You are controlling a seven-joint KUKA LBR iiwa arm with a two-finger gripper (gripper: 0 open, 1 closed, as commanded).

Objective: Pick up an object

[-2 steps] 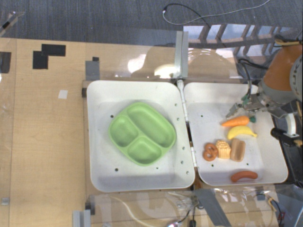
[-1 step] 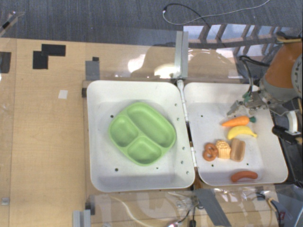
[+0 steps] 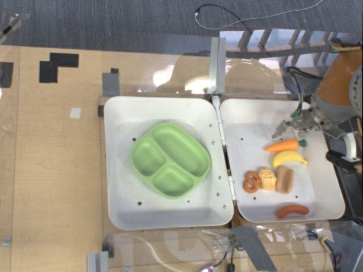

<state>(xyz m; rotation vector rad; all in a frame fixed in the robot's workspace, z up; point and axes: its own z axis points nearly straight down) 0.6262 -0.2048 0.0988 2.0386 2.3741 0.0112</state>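
Where the arm (image 3: 340, 86) reaches in at the right edge of the frame, we see its gripper (image 3: 290, 128) hovering over the upper part of the right bin (image 3: 249, 112), fingers spread open and gripping nothing. Just below lie a carrot (image 3: 282, 146), a banana (image 3: 289, 159), a pretzel (image 3: 251, 181), a hot dog (image 3: 284, 179) and a sausage (image 3: 292, 211). The left bin (image 3: 122, 208) holds a green divided plate (image 3: 170, 160).

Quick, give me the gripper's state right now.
Gripper: open, holding nothing, poised in the right bin just above the carrot.
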